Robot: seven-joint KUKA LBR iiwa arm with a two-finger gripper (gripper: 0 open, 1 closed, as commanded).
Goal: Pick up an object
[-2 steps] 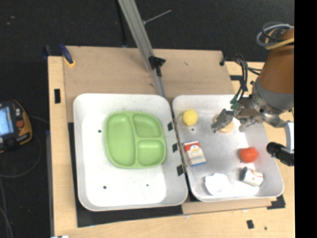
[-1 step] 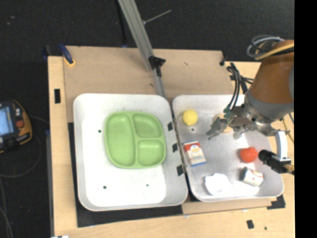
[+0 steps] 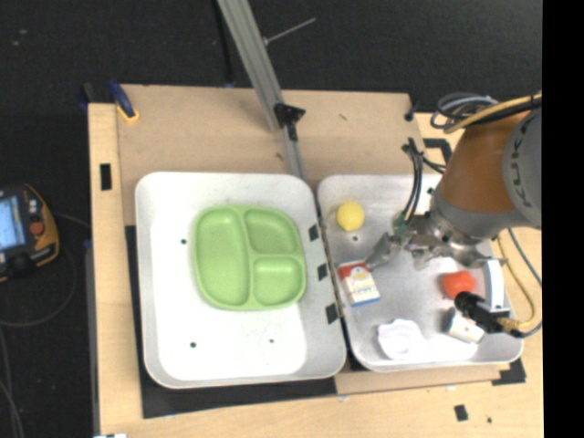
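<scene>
Candidate picks sit loose in the right bin [image 3: 365, 188], within the arm's reach: yellow ball [image 3: 349, 215], small red-and-white box [image 3: 359, 284], white crumpled item [image 3: 399, 338], orange piece [image 3: 455, 283]. Green divided tray [image 3: 247, 255] lies alone in the left bin [image 3: 164, 336]. Gripper [image 3: 388, 249] low between ball and box; its state can't be made out, nothing visibly held

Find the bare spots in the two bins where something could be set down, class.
Left bin: a bare strip all around the green tray, widest along the front. Right bin: crowded with the yellow ball, small box, white lump, red piece and gripper; bare mid-floor patch between box and red piece.
</scene>
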